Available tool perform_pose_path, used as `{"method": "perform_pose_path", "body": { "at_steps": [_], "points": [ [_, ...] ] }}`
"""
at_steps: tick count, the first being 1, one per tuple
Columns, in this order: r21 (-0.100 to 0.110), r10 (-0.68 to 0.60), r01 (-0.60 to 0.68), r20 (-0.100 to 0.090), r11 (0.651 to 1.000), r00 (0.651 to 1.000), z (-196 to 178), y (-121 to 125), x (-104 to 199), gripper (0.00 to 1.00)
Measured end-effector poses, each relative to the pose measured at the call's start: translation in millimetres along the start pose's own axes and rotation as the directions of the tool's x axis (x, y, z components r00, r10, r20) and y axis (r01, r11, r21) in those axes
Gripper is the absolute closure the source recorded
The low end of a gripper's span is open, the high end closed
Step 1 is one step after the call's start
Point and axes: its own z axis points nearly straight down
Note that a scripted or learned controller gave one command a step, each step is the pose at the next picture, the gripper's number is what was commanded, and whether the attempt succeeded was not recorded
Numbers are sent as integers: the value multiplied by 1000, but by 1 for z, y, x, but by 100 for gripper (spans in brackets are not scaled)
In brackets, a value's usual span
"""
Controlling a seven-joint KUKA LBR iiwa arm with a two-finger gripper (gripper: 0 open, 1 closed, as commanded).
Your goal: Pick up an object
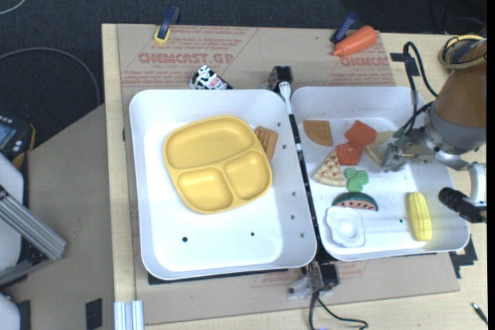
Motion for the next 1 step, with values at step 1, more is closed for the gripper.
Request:
{"method": "perform_pose_path", "body": {
  "at_steps": [1],
  "points": [
    [-5, 1, -1, 3, 1000, 1000, -51, 4, -11, 100]
  ]
}}
